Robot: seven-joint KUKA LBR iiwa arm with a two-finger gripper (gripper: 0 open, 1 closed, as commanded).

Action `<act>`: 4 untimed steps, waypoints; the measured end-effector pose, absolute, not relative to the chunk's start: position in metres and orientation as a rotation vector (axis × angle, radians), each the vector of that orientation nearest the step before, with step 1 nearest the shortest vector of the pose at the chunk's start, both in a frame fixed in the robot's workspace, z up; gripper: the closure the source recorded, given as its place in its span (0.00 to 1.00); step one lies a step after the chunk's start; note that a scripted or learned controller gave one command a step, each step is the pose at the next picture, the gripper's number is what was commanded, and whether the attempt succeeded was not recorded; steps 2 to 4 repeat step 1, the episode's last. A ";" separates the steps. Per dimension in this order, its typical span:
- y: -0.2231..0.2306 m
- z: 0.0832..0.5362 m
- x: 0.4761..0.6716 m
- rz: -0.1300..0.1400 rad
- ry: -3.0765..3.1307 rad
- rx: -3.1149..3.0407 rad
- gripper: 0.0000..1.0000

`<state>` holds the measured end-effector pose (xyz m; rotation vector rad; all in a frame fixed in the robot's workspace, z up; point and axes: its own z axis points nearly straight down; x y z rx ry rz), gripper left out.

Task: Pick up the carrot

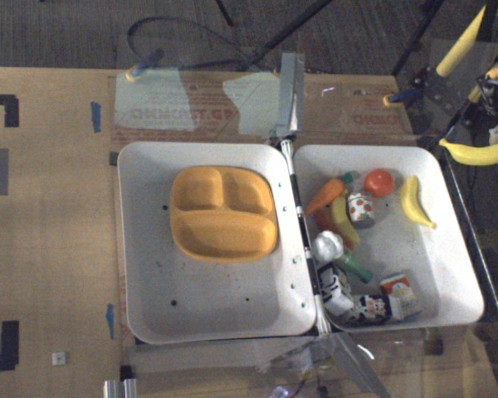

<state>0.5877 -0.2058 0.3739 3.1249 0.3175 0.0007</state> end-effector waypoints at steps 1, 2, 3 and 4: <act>-0.205 0.384 0.589 0.002 0.322 3.124 1.00; -0.205 0.384 0.589 0.002 0.322 3.124 1.00; -0.205 0.384 0.589 0.002 0.322 3.124 1.00; -0.205 0.384 0.589 0.002 0.322 3.124 1.00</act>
